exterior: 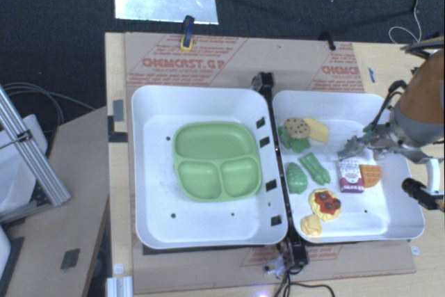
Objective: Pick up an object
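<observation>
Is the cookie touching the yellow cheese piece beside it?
Touching: in the camera view, the cookie overlaps the yellow cheese piece with no gap between.

Divided tray [214,167] in the left bin [149,149]; toy foods [316,170] clustered in the right bin [389,215].

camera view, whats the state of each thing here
green tray: flat in left bin, compartments bare
gripper: low over right bin, nothing seen between fingers
cookie: lying flat
red carton: lying flat
pizza slice: lying flat
</observation>
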You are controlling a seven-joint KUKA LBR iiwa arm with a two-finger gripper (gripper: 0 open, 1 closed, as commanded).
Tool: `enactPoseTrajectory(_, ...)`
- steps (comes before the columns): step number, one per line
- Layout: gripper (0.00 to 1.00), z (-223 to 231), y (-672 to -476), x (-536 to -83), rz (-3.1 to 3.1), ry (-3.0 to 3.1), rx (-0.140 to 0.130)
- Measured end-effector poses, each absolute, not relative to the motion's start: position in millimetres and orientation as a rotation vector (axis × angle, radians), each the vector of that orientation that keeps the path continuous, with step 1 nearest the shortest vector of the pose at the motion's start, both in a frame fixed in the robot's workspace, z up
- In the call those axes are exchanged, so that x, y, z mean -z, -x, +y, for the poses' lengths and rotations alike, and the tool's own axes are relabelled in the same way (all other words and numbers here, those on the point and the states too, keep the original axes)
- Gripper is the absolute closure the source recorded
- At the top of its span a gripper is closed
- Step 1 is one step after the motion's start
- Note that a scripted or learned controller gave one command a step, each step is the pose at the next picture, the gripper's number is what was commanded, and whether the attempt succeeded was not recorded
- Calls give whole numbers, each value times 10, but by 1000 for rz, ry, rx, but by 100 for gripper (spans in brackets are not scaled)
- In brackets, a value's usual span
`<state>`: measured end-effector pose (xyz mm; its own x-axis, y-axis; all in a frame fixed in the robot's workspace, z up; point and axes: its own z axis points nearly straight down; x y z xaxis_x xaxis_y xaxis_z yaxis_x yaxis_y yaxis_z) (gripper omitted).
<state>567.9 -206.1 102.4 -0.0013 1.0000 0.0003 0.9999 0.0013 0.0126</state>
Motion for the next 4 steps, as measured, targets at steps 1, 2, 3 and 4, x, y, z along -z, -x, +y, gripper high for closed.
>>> enactPoseTrajectory(1, 0, -2054, -5372, -849, 2223, -2220, -4)
enactPoseTrajectory(2, 0, -2065, -5008, -843, 2222, -2223, 1)
enactPoseTrajectory(3, 0, -2065, -5085, -846, 2224, -2217, -2)
enactPoseTrajectory(4, 0, -2077, -4882, -2406, 2215, -2207, -10)
